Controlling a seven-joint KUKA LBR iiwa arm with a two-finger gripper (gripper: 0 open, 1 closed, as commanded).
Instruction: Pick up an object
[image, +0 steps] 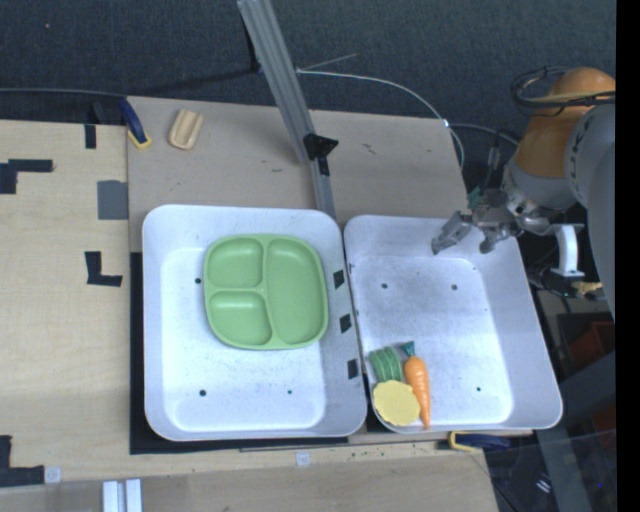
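We list first the pickable items, grouped in the near left corner of the right-hand shallow white bin (500, 330): one small orange toy carrot (418, 385), lying lengthwise; one flat pale yellow round piece (395, 402), touching the carrot's left side; one green ribbed item (386, 362), just behind both; none is held. We record the two-finger gripper (466, 234) over the far edge of the same bin, well apart from this group; its fingers stand spread, with nothing between them. We note in the left-hand white bin (170, 300) one light green divided plastic plate (266, 290) with three compartments. We enter on the wooden bench (60, 330) behind the bins one small tan block (185, 129).
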